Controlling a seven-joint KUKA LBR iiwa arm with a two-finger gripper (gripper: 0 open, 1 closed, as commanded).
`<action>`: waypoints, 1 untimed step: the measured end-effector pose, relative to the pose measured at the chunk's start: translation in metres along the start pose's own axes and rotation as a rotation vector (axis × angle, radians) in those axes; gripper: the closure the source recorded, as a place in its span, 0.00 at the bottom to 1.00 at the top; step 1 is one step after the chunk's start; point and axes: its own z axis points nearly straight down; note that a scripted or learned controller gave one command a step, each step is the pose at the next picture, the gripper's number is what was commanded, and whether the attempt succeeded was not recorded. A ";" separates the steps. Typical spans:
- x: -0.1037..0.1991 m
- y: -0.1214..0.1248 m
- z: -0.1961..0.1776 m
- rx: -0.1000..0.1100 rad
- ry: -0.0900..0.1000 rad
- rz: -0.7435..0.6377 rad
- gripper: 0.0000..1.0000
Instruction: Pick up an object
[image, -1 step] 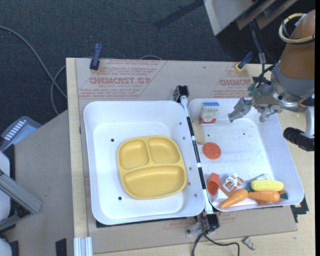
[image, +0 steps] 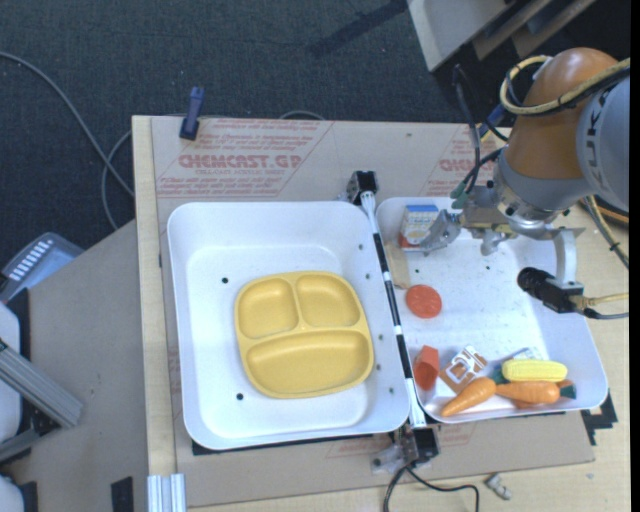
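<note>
Camera view showed the end effector (image: 440, 232) low in the right bin (image: 560, 330), beside a small carton (image: 417, 223); its grip state was unclear. Toy carrots (image: 500, 392) lay at the near edge.

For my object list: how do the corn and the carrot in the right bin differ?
The corn is yellow and blunt at both ends; the carrot is orange and tapers to a point. The corn lies nearly level in the camera view, while the carrot lies slanted. The corn sits nearer the bin's right side, the carrot nearer the divider. Both are toy foods lying along the right bin's front edge.
</note>
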 end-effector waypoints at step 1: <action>-0.011 0.050 0.088 -0.003 -0.001 0.000 0.00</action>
